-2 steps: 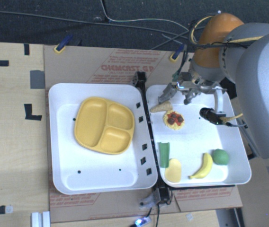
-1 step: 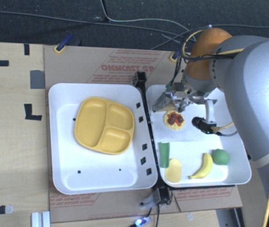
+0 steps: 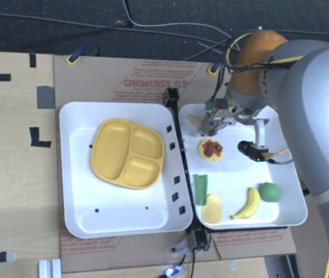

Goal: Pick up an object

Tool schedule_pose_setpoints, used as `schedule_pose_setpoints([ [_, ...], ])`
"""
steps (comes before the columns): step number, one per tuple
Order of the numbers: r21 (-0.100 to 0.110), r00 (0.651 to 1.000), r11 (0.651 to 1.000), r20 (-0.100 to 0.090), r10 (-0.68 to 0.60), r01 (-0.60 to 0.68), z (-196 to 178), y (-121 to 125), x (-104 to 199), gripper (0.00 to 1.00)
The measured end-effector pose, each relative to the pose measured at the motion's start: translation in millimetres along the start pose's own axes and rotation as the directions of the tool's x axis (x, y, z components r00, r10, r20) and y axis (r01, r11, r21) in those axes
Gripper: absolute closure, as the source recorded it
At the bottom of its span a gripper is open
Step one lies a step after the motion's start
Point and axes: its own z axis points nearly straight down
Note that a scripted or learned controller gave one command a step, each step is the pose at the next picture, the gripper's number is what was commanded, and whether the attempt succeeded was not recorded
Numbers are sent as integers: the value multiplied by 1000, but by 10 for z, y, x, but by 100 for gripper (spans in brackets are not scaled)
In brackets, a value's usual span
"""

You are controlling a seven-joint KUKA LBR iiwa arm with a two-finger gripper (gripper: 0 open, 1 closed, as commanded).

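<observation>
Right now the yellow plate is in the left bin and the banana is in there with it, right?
Not quite. In the camera view the yellow plate does sit in the left bin, but the banana lies in the right bin, beside a green ball.

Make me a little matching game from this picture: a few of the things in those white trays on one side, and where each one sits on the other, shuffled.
Things:
1. yellow divided plate
2. banana
3. green ball
4. small tart with red topping

Places:
A. right bin, just under the gripper
B. left bin
C. right bin, near corner, far right
D. right bin, left of the green ball

Pairs: 1-B, 2-D, 3-C, 4-A
</observation>
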Motion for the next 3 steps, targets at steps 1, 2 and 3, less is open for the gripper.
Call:
schedule_pose_setpoints([
  [1, -12, 1000, 1000, -6, 2, -2, -492, -95, 10, 100],
  [2, -13, 1000, 1000, -5, 2, -2, -932, -140, 0, 100],
  [3, -15, 1000, 1000, -5, 1, -1, -1466, -133, 3, 100],
])
